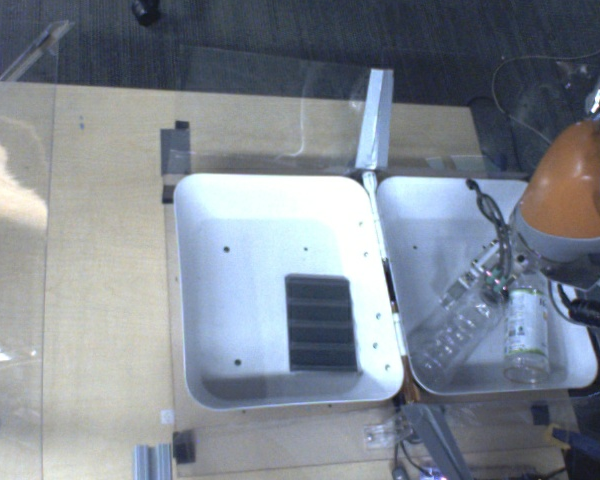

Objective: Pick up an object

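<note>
Camera view, lower right of the frame: two clear plastic bottles lie in the right bin (420, 218). One clear bottle (458, 318) lies on a slant, its narrow end toward the upper right near the gripper and its wider end toward the lower left, close to the bin's left wall. The second bottle (526, 330), clear with a pale label carrying small green print, lies nearly straight up and down the frame just right of the first, its lower end near the bin's bottom rim. Their upper ends come close together beneath the gripper.

The gripper (498, 273) sits at the upper ends of both bottles, low in the right bin, with dark cables looping above it. Its fingers are small and partly hidden by the wrist, so whether they are spread or pressed together cannot be told, nor whether either bottle lies between them. Above and to the right, the arm (578, 190), with its orange band and grey body, covers the bin's upper right corner.

In the left bin (210, 268), at the frame's centre, a dark ribbed rectangular block (320, 322) lies flat toward the lower right part of that bin, well apart from the gripper. Both bins rest on a light wooden bench (90, 288).
</note>
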Robot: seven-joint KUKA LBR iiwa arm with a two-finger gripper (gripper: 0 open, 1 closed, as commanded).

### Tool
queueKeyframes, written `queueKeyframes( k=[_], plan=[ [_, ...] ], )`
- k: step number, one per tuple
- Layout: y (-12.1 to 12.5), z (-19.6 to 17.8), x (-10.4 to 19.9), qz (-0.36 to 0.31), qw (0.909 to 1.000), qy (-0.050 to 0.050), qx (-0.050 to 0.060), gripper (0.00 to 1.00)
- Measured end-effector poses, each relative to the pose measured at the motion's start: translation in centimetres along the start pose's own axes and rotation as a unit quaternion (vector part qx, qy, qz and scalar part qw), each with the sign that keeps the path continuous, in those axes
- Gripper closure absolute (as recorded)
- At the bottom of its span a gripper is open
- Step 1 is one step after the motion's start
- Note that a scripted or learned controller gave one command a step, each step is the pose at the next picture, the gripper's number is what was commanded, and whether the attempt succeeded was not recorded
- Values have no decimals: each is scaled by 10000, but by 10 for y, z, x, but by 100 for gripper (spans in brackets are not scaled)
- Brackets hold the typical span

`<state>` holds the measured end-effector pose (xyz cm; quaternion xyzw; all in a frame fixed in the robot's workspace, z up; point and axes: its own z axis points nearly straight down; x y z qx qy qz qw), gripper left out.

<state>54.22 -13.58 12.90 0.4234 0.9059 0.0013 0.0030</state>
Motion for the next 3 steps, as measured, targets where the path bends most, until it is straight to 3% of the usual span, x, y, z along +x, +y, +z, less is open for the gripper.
queueKeyframes(
  k=[1, 2, 3],
  plan=[
    [-1, -187, 1, -390, 9992, -24, -13, 0],
    [20, -43, -15, -1083, 9941, 6, 3, 0],
    [-20, -30, 7, -1732, 9849, -12, -5, 0]
  ],
)
